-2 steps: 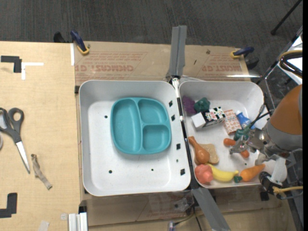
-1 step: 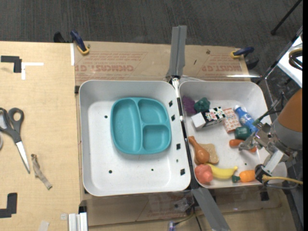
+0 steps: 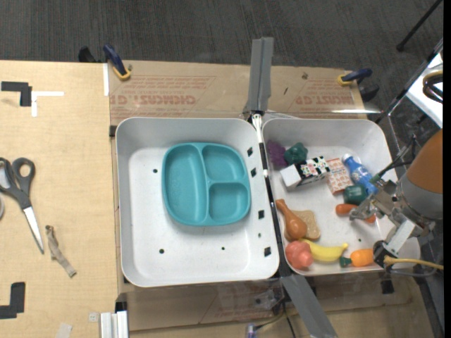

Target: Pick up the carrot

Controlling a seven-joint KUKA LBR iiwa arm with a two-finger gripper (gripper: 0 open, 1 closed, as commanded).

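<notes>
While the carrot (image 3: 360,258) lies unlifted at lower right, the gripper (image 3: 363,211) hovers near; jaw state unclear.

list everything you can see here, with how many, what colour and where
bins: 2, white, side by side on the bench
divided plate: 1, teal, middle of left bin
carrot: 1, orange with green top, near edge of right bin
banana: 1, yellow, right bin, left of the carrot
round fruit: 1, red, near left corner of right bin
drumstick: 1, brown, right bin, left side
bread slice: 1, tan, beside the drumstick
small box: 1, white with black and green print, right bin
bottle: 1, blue, far right of right bin
scissors: 1, grey, bench at left
clamps: 2, blue and yellow, far edge
gripper: 1, grey, over right bin's right side
</notes>
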